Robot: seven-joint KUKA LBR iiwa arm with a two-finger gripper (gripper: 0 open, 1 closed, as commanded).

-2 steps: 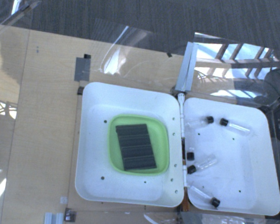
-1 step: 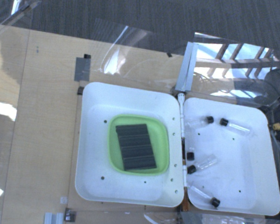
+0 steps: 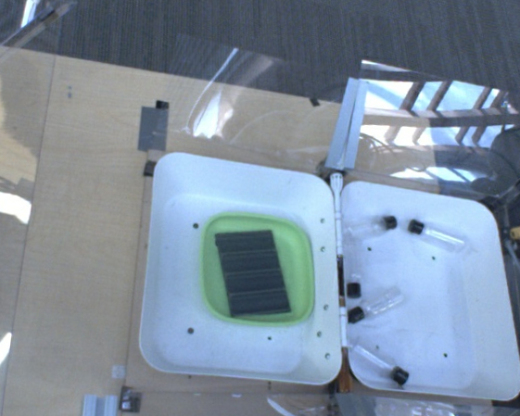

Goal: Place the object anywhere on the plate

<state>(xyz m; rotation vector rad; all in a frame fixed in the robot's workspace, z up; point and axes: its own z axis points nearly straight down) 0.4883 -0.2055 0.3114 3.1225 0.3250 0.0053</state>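
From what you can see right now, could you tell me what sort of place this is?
Probably a robotics lab test bench: two shallow white bins side by side on a wooden benchtop, a green plate in one, clear capped tubes in the other.

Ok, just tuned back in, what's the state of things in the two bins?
Nothing is being handled at the moment. The dark grey ribbed rectangular block lies on the square lime-green plate in the left white bin. In the right white bin, several clear plastic tubes with black caps lie scattered.
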